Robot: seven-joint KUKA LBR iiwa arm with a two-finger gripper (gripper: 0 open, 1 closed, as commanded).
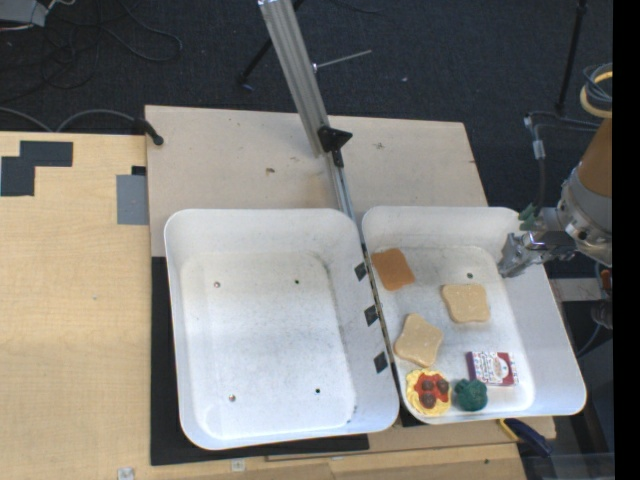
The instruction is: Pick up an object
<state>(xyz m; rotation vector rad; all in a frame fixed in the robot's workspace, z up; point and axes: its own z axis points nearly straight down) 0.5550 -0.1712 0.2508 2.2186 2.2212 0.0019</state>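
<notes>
1. The left bin [200, 268] is sitting beside the right bin [545, 313].
2. The gripper [512, 258] is hovering over the right bin's far right rim, holding nothing.
3. Three bread slices [466, 303] are lying mid-bin.
4. A red packet [492, 368], pizza toy [429, 390] and green ball [470, 395] are sitting along the near edge.

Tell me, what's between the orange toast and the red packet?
In the camera view, two pale bread slices lie between the orange toast and the red packet.
</notes>
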